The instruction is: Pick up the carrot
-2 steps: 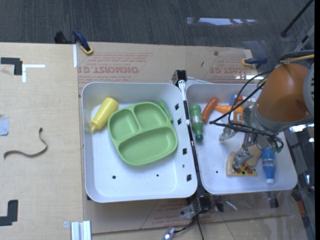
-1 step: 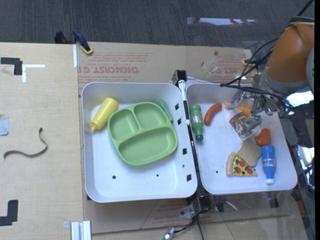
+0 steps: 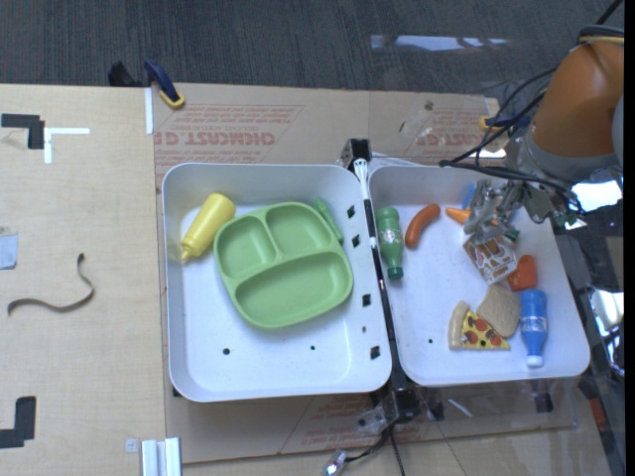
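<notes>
Pincer (image 3: 490,218) hangs low in the right bin (image 3: 427,365), near its back edge; can't tell whether it's parted or closed, too cluttered w/ metal bits and cables. Carrot (image 3: 457,213) lies just beside it on the left, a small orange piece partly hidden behind the tool, not visibly gripped. Directly under the pincer sits a patterned red-white packet (image 3: 493,258), w/ an orange-red item (image 3: 523,272) next to it. Further left, a red sausage (image 3: 422,223) and a green bottle (image 3: 389,242) by the bin's left wall. Toward the front: bread slice (image 3: 500,311), pizza slice (image 3: 474,331), blue bottle (image 3: 534,325). Left bin (image 3: 198,365) has a green divided plate (image 3: 285,263) and a yellow bottle (image 3: 206,224) touching its rim.
</notes>
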Action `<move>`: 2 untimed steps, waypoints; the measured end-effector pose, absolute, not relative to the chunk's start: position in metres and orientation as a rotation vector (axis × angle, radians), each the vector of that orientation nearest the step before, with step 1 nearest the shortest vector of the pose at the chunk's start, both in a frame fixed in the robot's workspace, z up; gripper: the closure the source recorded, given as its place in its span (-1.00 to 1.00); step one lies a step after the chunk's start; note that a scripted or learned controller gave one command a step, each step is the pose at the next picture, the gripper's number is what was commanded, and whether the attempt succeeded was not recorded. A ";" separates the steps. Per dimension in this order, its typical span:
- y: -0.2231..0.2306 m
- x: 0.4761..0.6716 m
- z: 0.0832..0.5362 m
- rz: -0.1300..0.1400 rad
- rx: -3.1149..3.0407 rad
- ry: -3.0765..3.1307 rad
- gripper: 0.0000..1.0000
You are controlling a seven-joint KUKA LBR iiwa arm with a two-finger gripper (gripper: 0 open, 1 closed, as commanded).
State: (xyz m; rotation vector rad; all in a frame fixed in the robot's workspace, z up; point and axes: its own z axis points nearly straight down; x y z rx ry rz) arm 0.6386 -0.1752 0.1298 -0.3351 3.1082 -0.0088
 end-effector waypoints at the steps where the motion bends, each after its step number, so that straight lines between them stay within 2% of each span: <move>1: -0.154 0.607 0.094 0.000 -1.021 2.965 1.00; 2: -0.154 0.607 0.094 0.000 -1.021 2.964 -1.00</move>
